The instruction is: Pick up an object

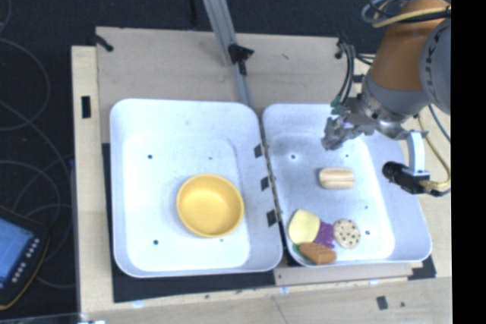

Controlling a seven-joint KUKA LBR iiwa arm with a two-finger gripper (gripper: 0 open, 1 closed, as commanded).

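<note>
The yellow bowl [209,204] sits well off to the gripper's [334,134] far side, alone in the left bin [137,125]. Just below the gripper lies a tan roll [336,178], probably light and firm; take it across its short width. Whether the gripper is clenched or released, I cannot tell. Open floor surrounds the roll; smaller pieces crowd the right bin's [395,239] near rim.

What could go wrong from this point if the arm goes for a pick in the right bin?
The gripper sits above the tan block, not on it, so a straight descent may miss. The yellow piece, purple piece, orange piece and spotted disc crowd the right bin's front wall, so a grab there may slip.
</note>
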